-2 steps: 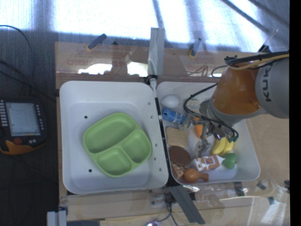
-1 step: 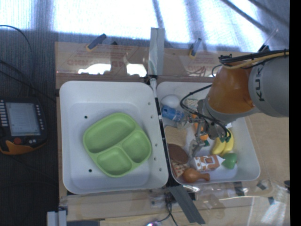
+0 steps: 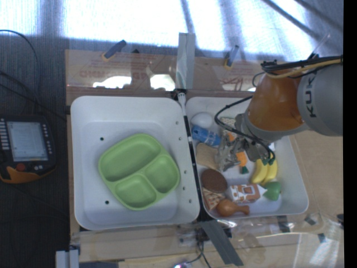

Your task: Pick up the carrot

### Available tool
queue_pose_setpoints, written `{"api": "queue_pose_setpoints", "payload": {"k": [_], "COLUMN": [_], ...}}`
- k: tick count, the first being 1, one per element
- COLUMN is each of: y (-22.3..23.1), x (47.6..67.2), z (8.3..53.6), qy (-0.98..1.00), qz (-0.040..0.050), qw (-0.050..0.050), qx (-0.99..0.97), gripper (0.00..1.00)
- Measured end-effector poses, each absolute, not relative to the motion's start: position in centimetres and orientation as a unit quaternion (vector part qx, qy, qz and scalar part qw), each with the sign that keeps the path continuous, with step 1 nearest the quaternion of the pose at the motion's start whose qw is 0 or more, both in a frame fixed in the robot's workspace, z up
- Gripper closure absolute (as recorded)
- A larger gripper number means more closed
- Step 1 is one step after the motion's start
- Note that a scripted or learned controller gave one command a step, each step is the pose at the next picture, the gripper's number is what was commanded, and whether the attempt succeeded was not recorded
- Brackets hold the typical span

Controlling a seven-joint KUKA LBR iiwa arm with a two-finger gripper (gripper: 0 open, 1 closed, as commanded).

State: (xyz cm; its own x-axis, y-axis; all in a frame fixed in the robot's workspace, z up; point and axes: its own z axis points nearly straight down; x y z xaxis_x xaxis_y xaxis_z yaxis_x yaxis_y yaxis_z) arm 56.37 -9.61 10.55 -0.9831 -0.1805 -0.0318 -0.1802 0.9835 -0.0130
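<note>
two white bins on the table. left bin: a green three-compartment plate. right bin: a blue-labelled bottle, a brown round cookie, a drumstick, a small carton, a banana, a green item and the carrot, an orange piece just beside the gripper. whether the gripper is open or closed cannot be told.
</note>
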Motion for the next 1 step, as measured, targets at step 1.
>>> {"api": "queue_pose_setpoints", "payload": {"k": [1], "y": [-9.17], "x": [54.19], "z": [25.68], "qy": [0.999], "qz": [-0.0010], "qw": [0.007], "qx": [-0.041], "gripper": [1.00]}}
